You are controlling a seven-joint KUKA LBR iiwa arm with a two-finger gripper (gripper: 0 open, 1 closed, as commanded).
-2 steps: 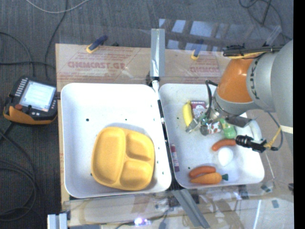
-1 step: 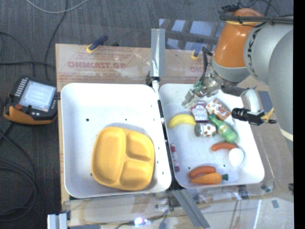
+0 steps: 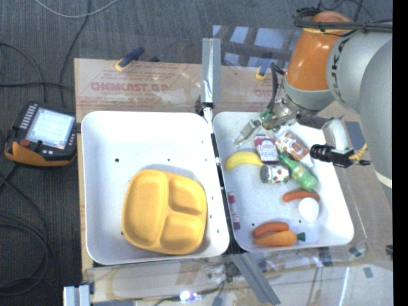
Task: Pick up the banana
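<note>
While the grey arm with its orange band reaches in from the right, the two-finger metal gripper (image 3: 254, 129) hangs over the far part of the right shallow white bin (image 3: 338, 234), its thin fingers spread apart with nothing between them. The curved yellow banana (image 3: 242, 160) lies just below the fingertips, against the bin's left wall, apart from them. Beside the banana stand a dark red packet (image 3: 266, 149), a small printed can (image 3: 275, 173) and a green bottle (image 3: 299, 173). Nearer the front edge lie a white egg (image 3: 308, 210) and an orange carrot (image 3: 275, 238). The left white bin (image 3: 105, 132) holds a yellow compartment tray (image 3: 166, 211).
</note>
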